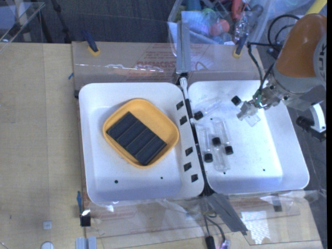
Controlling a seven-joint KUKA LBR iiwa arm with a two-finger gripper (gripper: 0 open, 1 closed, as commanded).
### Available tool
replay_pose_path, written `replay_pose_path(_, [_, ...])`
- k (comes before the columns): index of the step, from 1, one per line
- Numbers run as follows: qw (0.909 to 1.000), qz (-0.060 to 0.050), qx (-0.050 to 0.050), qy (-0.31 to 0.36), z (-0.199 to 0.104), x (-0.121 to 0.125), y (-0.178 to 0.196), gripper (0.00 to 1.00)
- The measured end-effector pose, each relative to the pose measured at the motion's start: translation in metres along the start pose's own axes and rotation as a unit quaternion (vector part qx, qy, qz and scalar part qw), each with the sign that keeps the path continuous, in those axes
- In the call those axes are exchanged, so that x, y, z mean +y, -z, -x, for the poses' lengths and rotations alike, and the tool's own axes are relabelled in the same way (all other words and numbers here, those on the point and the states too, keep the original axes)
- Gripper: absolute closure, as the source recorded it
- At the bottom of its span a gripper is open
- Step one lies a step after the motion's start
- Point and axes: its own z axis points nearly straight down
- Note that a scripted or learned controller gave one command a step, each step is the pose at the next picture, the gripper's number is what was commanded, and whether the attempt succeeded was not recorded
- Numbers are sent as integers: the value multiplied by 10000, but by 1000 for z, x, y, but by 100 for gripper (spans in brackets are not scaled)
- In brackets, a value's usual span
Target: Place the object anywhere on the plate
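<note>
The main risk from here is judged to be a wrong or empty pickup: the right bin [280,154] is strewn with clear plastic pieces [218,141] fitted with small black parts, and such slick, see-through items are likely to slip or be knocked aside if a close is attempted on them. A second risk is that the divider between the bins is clipped on any crossing to the left bin [98,180]. The object taken to be the task's thing, a dark ribbed slab [136,136], is seen lying flat on the yellow plate [116,115] in the left bin, well inside the rim, so the placement is judged to be already achieved; a further sweep across the plate could nudge it off. The arm [301,45] is brought in from the right, bent down over the far corner of the right bin, well apart from the plate. The end effector [252,108] is held low above the bin floor; something pale is glimpsed at its tip, but whether it is open or closed — or has hold of anything — cannot be told.
</note>
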Motion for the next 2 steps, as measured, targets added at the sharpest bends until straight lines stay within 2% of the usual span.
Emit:
replay_pose_path(1, [9963, 2, -1, 857, -15, -6, 21, 100])
replay_pose_path(2, [9901, 19, -18, 1403, -23, 9, 22, 100])
